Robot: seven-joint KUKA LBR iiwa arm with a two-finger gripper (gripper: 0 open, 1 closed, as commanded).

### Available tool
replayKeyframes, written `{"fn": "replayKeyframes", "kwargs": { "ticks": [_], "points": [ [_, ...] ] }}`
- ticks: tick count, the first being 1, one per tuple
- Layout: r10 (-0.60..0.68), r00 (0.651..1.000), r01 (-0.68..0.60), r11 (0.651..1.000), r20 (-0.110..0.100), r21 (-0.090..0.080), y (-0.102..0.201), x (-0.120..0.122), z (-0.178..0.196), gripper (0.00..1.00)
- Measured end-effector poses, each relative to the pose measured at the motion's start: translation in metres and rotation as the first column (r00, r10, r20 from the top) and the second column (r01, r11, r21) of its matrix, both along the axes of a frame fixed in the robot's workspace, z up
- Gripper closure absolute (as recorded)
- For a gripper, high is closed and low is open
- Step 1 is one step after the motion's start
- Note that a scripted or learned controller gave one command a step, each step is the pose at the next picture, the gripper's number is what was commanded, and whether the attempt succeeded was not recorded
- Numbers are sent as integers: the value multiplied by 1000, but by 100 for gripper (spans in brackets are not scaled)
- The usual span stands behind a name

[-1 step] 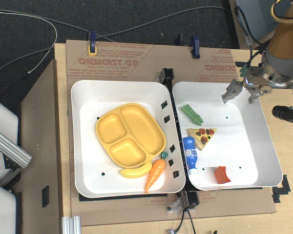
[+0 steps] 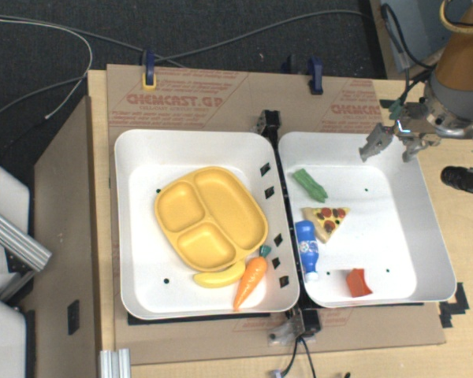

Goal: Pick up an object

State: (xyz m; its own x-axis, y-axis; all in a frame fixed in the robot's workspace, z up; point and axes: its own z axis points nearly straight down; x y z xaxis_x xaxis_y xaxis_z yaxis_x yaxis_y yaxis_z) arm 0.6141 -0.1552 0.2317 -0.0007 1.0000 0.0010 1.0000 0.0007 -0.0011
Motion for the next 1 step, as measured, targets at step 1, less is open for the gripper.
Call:
{"fn": "replayKeyframes", "kwargs": {
  "ticks": [1],
  "points": [
    [-1, 1000, 1, 1000, -3, 0, -2, 2, -61, 0]
  ]
}}
